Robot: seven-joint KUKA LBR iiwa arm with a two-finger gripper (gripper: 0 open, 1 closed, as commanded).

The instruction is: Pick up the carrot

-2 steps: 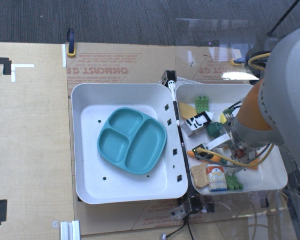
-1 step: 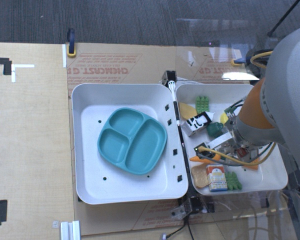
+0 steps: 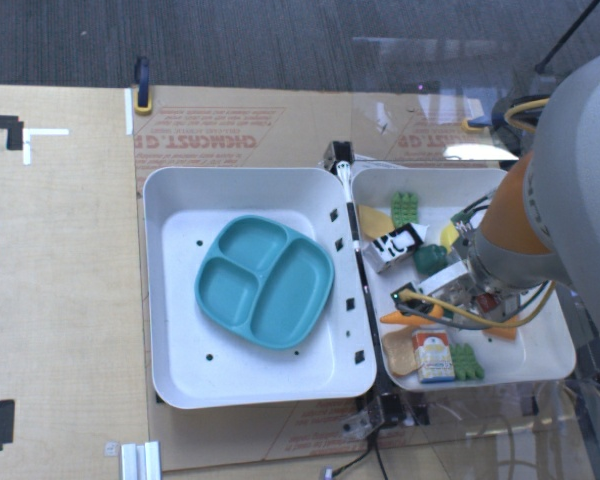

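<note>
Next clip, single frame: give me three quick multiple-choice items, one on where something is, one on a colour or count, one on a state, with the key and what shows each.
1. Where does the carrot lie?
A. left bin
B. right bin
C. on the bench

2. How many compartments has the teal plate?
A. two
B. three
C. five

3. How does the plate sit?
A. face up, flat in its bin
B. upside down
C. leaning on the bin wall

Key: 1 B, the carrot is among the toys in the right bin, below the arm. 2 B, one long section and two smaller ones. 3 A, its hollows face the camera in the left bin.
</note>
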